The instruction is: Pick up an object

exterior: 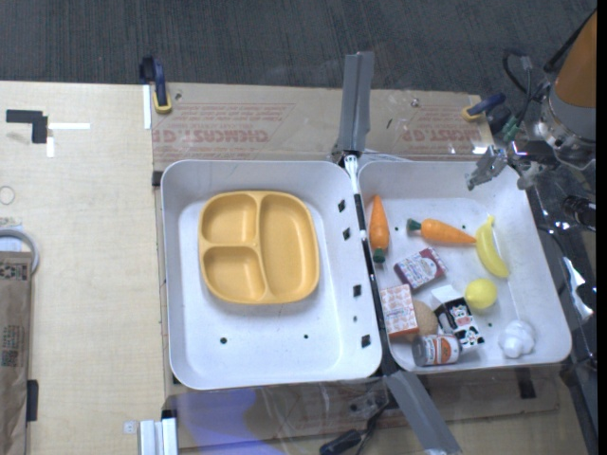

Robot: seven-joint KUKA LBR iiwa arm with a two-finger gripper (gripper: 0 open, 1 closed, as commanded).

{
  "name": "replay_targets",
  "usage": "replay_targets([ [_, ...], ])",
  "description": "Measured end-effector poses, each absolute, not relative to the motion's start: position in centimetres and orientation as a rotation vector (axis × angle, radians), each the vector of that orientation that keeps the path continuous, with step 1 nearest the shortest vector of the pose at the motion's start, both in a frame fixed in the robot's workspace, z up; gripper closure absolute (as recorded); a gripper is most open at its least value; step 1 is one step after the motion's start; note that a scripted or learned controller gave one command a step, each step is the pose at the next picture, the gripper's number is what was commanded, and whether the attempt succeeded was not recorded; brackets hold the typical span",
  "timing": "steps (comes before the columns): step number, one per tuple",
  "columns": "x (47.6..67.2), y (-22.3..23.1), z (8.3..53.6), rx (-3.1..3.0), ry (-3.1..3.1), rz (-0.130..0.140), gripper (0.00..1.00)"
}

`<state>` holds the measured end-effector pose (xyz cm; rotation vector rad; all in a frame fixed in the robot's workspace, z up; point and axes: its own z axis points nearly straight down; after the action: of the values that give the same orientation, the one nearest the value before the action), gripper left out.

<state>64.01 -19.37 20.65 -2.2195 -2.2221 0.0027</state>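
Yellow moulded plastic makes up the divided plate (258, 247), a rounded square with three smooth compartments, lying flat in the middle of the left bin (185, 349). That bin is shallow, white and glossy, with rounded corners and a few small dark holes in its floor.

The right bin (555, 282), of the same white plastic, holds the jumble of small things. An orange carrot (378, 224) lies lengthwise against the left wall; a second carrot (446, 232) with a green stub lies near the middle, pointing toward a curved yellow banana (490, 248) close to the right wall. Below the banana sits a round yellow lemon (481, 294). A small red-and-white packet (419, 269) lies near the centre, a boxy carton (399, 311) with printed sides sits by the left wall, and a little can (437, 351) with a red label lies on its side near the front edge. A black-and-white printed box (458, 317) sits between the can and the lemon. A fluffy white ball (516, 339) rests in the front right corner.

The tool (493, 166) hangs over the bin's far right corner, above the rim and apart from every object; nothing is between its metal fingers, and whether they are spread or closed cannot be told. The tabletop (85, 282) is pale wood, with brown printed cardboard behind the bins.
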Motion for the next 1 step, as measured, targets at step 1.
replay_targets([
  [1, 60.38, -21.76, 9.84, -2.061, -2.375, -0.016, 0.00],
])
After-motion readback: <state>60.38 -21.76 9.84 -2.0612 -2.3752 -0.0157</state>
